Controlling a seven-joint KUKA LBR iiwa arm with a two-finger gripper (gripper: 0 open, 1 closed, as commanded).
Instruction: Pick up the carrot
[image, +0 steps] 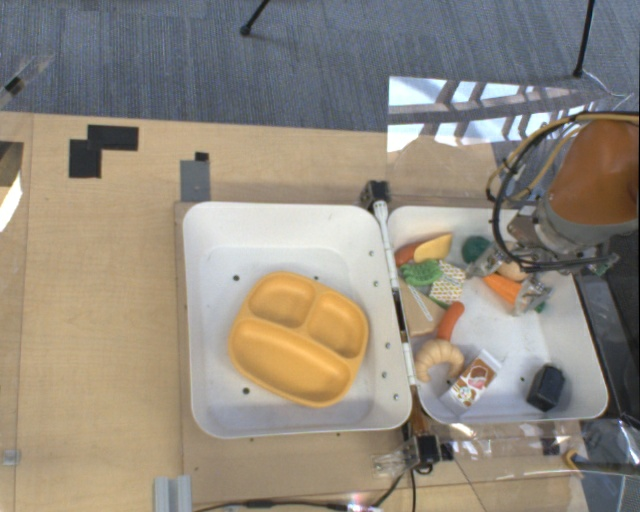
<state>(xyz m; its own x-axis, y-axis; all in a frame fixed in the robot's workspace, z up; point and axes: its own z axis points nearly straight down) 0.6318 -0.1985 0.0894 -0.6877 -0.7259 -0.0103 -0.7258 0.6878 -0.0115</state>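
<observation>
Two shallow white bins sit side by side on the bench; the black divider post (376, 192) at the far end of their shared rims serves as the landmark for all entries.

Left bin (210, 300): left of the post and toward the camera. Contents: one yellow sectioned plate (298, 338), three compartments, lying tilted near the bin's middle, well apart from the post.

Right bin (585, 375): right of the post and toward the camera. Contents, by nearness to the post:
- yellow and red wedge (425, 248), just right of and below the post, near the shared rim.
- green leafy piece (422, 272), touching the wedge on its near side.
- patterned card (447, 288), beside the leafy piece.
- dark green round item (476, 246), right of the wedge.
- red sausage-shaped item (451, 320), nearer the camera than the card.
- croissant (437, 356), next past the sausage, close to the shared rim.
- small printed box (472, 381), beside the croissant.
- black block (546, 388), farthest from the post, near the bin's near right corner.
- carrot (503, 288), orange with a green end, well right of the post at the bin's middle, lying flat on the floor.

Arm: grey with orange band (598, 170), cables looped beside it, right of the post above the bin's far right part. Gripper (520, 272) hangs directly over the carrot; whether it is spread or closed, and whether it touches the carrot, cannot be told.
</observation>
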